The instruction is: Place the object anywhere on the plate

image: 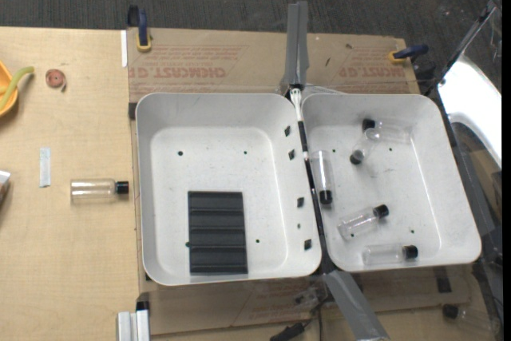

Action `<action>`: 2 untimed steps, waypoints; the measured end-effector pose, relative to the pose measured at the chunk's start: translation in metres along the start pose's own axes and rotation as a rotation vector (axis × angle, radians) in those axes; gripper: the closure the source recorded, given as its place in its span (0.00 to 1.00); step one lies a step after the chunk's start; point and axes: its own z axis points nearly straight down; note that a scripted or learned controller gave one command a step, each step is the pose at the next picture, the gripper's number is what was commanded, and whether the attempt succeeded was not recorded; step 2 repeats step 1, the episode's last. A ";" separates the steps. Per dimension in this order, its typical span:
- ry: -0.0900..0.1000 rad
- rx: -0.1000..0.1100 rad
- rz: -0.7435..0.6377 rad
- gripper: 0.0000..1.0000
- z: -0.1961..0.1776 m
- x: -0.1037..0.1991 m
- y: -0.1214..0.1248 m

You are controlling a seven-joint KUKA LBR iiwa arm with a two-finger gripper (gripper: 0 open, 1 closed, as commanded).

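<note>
The wooden tabletop [64, 251] carries a cardboard sheet [239, 60] with two white bins on it. The left bin [160, 132] holds a dark ribbed plate [215, 233] at its 6 o'clock, with nothing on it. The right bin [435, 172] holds clear, black-capped vials, all well apart from the plate: one along the wall at 9 o'clock [322, 176], one at 12 o'clock [375, 128], a small one near the centre [357, 157], one lying tilted at 6 o'clock [361, 220], and one against the near wall [389, 255]. Another vial [96, 188] lies on the tabletop at the left bin's 9 o'clock.
</note>
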 end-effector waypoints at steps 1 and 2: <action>0.001 0.000 0.010 0.00 0.001 0.066 -0.039; 0.001 0.000 0.010 0.00 0.001 0.066 -0.039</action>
